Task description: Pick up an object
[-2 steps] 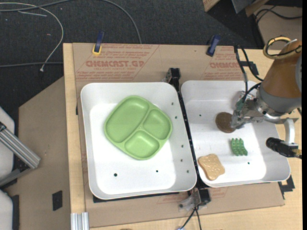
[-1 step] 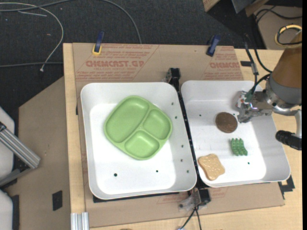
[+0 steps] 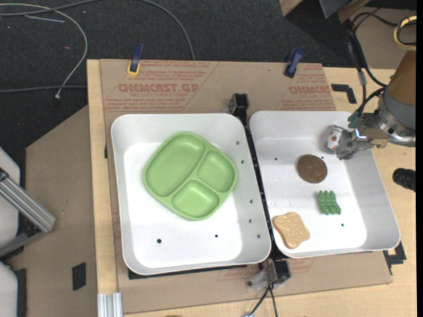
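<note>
Claw: The claw (image 3: 342,144) hung over the right bin (image 3: 370,240) near its far edge, toward the far right corner; at this size and angle I could not tell how it was set, and nothing could be seen in its grasp.
Arm: The grey arm (image 3: 402,111) reached in from the right, low over the right bin's rim, apparently poised for a try at whatever lay nearest.
Nearest piece: A brown round cookie (image 3: 311,168) lay flat on the bin floor just beside the claw, toward the bin's middle, apart from it. Judging by position alone, it looked the likeliest pick.
Other pieces: A small green ridged toy (image 3: 328,202) sat nearer the bin's middle, apart from the cookie. A tan slice of toy bread (image 3: 291,230) lay at the near left corner, partly up against the rim.
Why so placed: The three pieces lay loose and well spread, which seemed to leave room for a descent on any one of them.
Left bin: A green divided plate (image 3: 190,175) with three compartments rested in the middle of the left bin (image 3: 132,243), turned at a slant, well apart from the claw.
In the way: Nothing stood between the claw and the cookie; the bread's closeness to the rim looked the harder approach.
Bench: Both bins sat on a cardboard sheet (image 3: 172,84) held by blue clips (image 3: 136,57) at its far edge.
</note>
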Robot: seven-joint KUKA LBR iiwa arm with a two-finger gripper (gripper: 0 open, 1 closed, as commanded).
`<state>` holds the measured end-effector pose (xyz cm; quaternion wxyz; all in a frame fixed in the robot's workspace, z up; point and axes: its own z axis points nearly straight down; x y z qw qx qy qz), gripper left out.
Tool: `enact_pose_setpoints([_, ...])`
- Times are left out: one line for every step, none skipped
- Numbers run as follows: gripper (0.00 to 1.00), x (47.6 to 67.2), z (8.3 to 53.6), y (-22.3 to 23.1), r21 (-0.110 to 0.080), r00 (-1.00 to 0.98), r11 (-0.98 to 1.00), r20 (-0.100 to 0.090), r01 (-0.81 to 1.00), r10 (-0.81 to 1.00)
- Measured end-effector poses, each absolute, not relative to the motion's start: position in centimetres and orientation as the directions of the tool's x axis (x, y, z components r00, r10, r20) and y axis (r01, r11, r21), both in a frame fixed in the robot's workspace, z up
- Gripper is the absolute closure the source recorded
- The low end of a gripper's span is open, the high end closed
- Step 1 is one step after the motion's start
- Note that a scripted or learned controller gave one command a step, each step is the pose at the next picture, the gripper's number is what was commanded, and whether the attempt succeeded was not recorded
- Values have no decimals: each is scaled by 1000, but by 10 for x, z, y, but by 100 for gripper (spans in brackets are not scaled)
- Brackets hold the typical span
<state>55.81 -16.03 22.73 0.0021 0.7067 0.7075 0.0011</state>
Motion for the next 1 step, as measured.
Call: enact_pose_setpoints([100,577,237,-111,4,-6,6,1,1000,1000])
